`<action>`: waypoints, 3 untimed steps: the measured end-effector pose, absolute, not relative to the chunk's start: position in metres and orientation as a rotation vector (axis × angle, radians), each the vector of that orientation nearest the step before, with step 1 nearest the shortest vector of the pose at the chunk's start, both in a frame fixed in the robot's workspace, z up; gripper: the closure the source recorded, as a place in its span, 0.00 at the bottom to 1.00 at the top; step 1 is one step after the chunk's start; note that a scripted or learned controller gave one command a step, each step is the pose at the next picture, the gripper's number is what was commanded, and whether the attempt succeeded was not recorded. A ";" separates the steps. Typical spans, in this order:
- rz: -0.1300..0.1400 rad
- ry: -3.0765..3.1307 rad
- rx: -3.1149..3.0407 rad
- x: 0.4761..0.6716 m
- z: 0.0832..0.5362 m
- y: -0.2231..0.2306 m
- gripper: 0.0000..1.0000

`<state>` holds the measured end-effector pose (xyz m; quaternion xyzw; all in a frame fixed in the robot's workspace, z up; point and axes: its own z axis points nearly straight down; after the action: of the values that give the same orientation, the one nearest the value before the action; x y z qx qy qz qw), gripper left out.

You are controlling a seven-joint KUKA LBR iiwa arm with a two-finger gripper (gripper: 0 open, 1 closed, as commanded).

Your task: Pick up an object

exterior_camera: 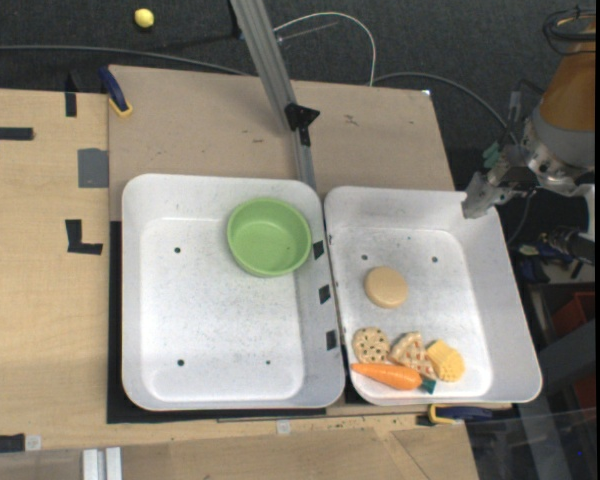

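Gripper (pixel 477 204) sits at the upper right rim of the right bin (pixel 480 268), over its far corner; whether it is open or closed cannot be told at this angle, and nothing is seen held in it. The arm (pixel 570 98), grey with an orange band, enters from the right edge. Right bin contents: a round tan disc (pixel 386 287) near the centre, lying apart from the rest; along the near edge, a brown lattice cookie (pixel 370 345), a pale pretzel-like piece (pixel 408 349), a yellow corn piece (pixel 446 361) and an orange carrot (pixel 386 375), clustered close together, the carrot lying flat in front of the others. Left bin (pixel 160 298) holds a green bowl (pixel 269 236), upright, in its upper right area. Both bins show dark speckling on white floors. Bench (pixel 40 218) is light wood with black tape marks; a brown board (pixel 210 118) lies behind the bins. A grey pole (pixel 265 43) slants up from between the bins. Dark floor beyond carries cables (pixel 330 23) and a small yellow ball (pixel 144 17).
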<state>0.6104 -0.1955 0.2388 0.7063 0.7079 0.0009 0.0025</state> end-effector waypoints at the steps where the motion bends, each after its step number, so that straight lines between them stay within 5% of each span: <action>1: 0.003 2.230 2.214 0.622 0.247 -0.139 1.00; 3: 0.000 2.231 2.216 0.623 0.234 -0.031 1.00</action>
<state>0.6229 -0.0308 0.2342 0.7047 0.7096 0.0001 -0.0013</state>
